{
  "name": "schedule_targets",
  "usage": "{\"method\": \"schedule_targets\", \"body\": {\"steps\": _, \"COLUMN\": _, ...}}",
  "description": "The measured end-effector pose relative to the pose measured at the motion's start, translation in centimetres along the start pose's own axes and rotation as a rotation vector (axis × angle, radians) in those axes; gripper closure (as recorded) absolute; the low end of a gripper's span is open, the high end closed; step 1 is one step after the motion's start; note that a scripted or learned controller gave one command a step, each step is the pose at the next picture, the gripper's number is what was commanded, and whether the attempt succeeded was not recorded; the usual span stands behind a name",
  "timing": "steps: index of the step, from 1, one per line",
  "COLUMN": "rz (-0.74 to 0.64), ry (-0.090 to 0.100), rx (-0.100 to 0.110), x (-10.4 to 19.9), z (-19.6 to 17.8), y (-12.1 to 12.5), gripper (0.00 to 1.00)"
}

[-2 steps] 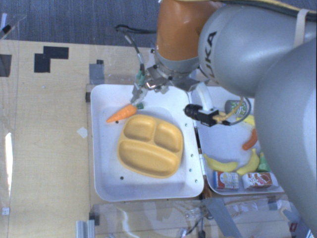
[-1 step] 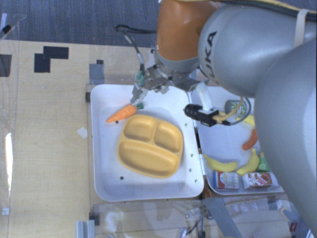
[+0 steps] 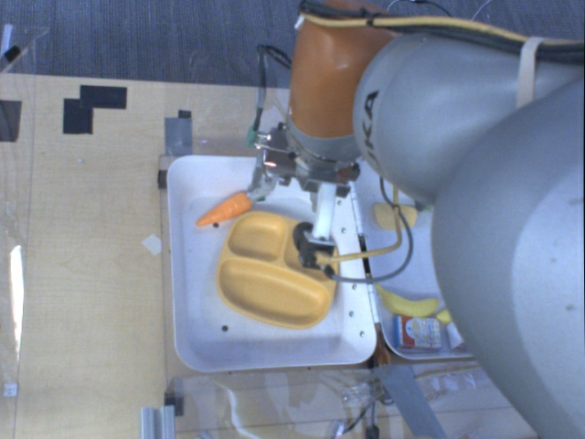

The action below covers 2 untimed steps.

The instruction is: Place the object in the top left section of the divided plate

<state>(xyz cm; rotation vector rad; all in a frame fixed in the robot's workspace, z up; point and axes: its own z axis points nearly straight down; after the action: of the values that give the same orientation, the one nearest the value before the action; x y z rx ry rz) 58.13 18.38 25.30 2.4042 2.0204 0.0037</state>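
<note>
An orange carrot (image 3: 223, 211) lies on the floor of the left white bin (image 3: 187, 273), just off the upper left rim of the yellow divided plate (image 3: 274, 293). The plate sits in the middle of that bin, with a small section towards the carrot and a large section nearer the front. Nothing lies in the sections I can see. My gripper (image 3: 259, 187) hangs low at the carrot's thick right end, right against it. The wrist hides the plate's right part.
The right bin (image 3: 395, 344) holds a banana (image 3: 411, 305), another yellow item (image 3: 393, 216) and a small red and white packet (image 3: 420, 335). The big grey arm covers most of that bin. Pale wooden bench lies to the left.
</note>
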Motion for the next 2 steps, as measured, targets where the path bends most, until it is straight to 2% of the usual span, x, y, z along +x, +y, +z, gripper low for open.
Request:
{"method": "schedule_targets", "body": {"steps": 1, "rz": -0.008, "ry": 0.001, "rx": -0.004, "x": 0.14, "z": -1.12, "y": 0.08, "gripper": 1.00}}
{"method": "schedule_targets", "body": {"steps": 2, "rz": -0.009, "ry": 0.001, "rx": -0.004, "x": 0.15, "z": -1.11, "y": 0.07, "gripper": 0.00}}
